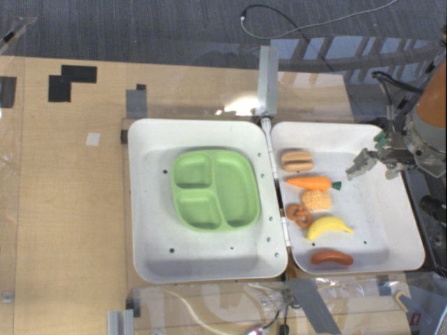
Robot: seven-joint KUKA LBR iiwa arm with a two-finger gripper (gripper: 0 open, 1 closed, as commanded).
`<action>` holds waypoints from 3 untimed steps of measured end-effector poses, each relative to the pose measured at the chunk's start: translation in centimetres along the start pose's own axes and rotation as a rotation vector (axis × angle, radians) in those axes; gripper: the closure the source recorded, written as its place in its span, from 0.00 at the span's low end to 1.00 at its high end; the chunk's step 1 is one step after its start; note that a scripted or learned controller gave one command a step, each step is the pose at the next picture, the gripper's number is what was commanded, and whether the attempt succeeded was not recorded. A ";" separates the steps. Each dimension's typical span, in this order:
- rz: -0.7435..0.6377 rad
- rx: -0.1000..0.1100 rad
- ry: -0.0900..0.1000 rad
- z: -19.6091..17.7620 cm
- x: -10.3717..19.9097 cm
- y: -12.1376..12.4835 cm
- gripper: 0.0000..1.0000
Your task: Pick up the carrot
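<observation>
The carrot (pixel 309 183) lies in the right bin (pixel 391 246), near its left wall, long axis running across the view: pointed orange tip to the left, green stub to the right. The gripper (pixel 374 163) hangs over the same bin, right of the carrot and apart from it, fingers spread and holding nothing. Around the carrot sit smooth plastic foods: a bun (pixel 297 160), a banana (pixel 330 227), a sausage (pixel 332 258).
</observation>
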State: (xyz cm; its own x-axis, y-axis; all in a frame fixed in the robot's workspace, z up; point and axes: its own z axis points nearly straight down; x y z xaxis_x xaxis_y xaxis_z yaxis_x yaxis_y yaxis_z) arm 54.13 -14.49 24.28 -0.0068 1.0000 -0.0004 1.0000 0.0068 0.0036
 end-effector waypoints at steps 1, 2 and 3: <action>-0.255 0.001 0.001 12.1 2.8 3.7 0.00; -0.499 -0.008 -0.002 15.3 1.6 7.7 0.00; -0.500 -0.012 -0.002 14.1 1.8 7.8 1.00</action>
State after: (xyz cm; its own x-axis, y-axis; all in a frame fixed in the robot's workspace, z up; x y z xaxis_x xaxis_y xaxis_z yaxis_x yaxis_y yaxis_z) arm 62.01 -12.69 10.16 -0.4857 0.8741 -0.0067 0.8740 0.4858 0.0139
